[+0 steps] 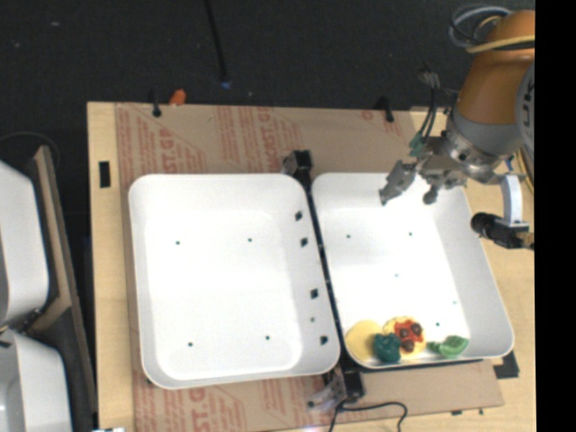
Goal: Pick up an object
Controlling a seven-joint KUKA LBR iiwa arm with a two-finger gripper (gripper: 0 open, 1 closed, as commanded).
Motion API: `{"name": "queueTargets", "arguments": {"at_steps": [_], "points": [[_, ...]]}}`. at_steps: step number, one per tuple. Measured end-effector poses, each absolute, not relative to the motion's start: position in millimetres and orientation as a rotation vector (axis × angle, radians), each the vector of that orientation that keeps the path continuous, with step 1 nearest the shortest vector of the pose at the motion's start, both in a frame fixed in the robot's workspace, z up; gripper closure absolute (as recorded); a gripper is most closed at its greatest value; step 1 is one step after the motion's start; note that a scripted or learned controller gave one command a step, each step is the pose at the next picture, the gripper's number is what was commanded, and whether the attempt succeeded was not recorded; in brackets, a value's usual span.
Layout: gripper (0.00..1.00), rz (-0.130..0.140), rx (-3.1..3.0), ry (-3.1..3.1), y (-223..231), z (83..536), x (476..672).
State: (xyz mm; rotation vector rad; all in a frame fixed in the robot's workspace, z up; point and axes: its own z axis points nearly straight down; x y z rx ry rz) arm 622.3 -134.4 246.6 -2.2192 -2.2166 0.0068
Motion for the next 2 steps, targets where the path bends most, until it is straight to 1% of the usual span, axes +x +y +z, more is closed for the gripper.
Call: {"name": "queueTargets", "arguments": {"at_steps": [1, 2], "points": [[0.0, -0.001, -2.223, -2.221, -134, 251, 623.6], [0.0, 0.004, -2.221, -2.219, -142, 206, 623.3]]}}
